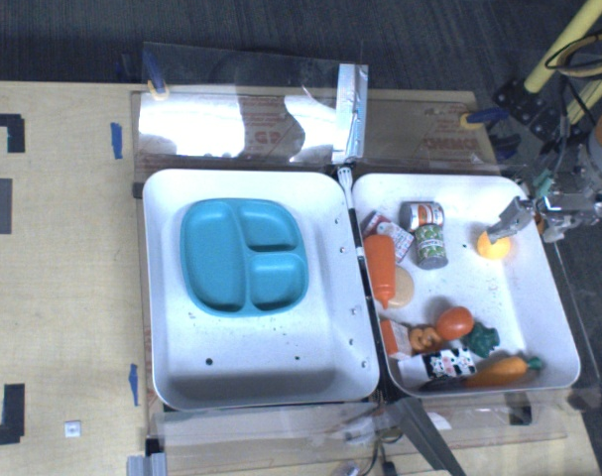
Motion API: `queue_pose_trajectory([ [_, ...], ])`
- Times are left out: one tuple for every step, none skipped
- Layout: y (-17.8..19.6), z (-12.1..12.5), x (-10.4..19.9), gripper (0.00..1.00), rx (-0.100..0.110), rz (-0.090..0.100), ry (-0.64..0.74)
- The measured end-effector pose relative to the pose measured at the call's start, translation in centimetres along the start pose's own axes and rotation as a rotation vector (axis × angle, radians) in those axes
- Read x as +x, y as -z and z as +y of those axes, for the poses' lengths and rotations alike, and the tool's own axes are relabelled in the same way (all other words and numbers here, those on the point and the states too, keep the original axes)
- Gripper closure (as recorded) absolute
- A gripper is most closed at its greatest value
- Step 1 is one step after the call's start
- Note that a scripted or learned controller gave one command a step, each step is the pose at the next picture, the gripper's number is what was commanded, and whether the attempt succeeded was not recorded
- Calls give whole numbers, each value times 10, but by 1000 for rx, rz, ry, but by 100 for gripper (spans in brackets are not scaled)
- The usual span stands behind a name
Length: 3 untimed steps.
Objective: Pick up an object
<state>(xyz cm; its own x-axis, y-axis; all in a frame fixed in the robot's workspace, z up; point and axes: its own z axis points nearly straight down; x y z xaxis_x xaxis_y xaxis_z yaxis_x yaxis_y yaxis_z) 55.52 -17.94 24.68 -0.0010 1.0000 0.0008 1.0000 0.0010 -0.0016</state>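
Grey arm: you see it enter from the right, its gripper (501, 232) low over the right bin's (553, 310) upper right part.
Finger state: you cannot tell.
Yellow ball (493, 247): touching or just under the gripper tip; no grasp visible.
Can (427, 238): left of the ball, apart from it.
Orange sausage (381, 268): against the bin's left wall.
Tomato (455, 321), carrot (499, 371): clustered at the lower edge.
Open floor: you have bare white below the ball.
Left bin (172, 355): blue tray (244, 255).
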Motion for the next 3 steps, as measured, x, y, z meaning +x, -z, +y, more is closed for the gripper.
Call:
queue_pose_trajectory([
  [-75, 53, -37, 0, 2, -2, -27],
  [-157, 75, -26, 0, -11, 10, 27],
  [-145, 74, -34, 100, -14, -2, 20],
])
